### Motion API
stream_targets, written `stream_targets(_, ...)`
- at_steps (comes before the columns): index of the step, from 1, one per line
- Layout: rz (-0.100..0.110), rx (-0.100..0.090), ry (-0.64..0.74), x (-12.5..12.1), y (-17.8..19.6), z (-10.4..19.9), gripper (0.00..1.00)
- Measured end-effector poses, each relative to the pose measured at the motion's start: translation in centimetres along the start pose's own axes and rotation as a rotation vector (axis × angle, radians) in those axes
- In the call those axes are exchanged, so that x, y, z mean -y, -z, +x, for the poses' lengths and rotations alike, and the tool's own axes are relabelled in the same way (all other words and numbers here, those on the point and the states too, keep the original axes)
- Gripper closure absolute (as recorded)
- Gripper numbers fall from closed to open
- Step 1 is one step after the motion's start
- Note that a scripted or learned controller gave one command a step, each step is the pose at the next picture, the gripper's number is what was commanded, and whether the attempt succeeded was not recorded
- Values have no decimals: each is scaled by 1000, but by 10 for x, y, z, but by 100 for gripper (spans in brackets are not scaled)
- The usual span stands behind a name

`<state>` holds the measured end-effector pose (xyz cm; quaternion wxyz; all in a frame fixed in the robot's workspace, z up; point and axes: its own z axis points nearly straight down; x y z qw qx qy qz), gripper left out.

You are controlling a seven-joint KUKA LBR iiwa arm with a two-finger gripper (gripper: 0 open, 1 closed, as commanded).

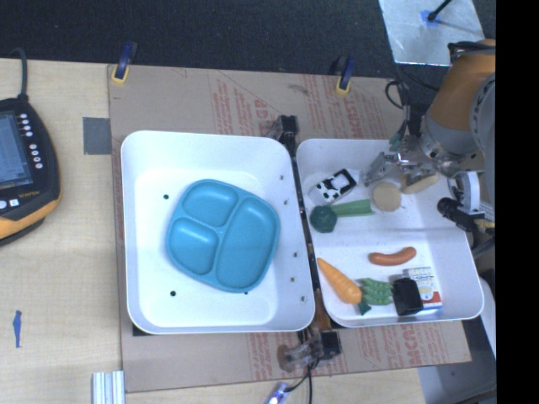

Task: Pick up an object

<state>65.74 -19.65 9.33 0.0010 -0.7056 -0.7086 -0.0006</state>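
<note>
The right bin [455, 310] holds several small objects. A black-and-white toy cow [335, 185] lies near its left wall, with a green long-handled piece [337, 214] just below it. A beige round piece [386, 198] sits at the upper middle. Further forward are an orange-red sausage [392, 257], a carrot [338, 281] with green leaves [376, 292], a black block [406, 296] and a small printed carton [424, 281]. My gripper [394, 178] hangs over the bin's upper right part, just above the beige piece. It is open, with nothing between its fingers.
The left bin [143, 158] carries a blue divided plate [223, 235]. A black and orange handheld pendant [21, 167] lies at the bench's left edge. Clamps [125, 61] hold the cardboard sheet at the back.
</note>
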Motion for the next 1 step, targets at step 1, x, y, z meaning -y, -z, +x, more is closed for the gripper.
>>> stream_targets(1, 3, 2, 0, 107, 24, 29, 0)
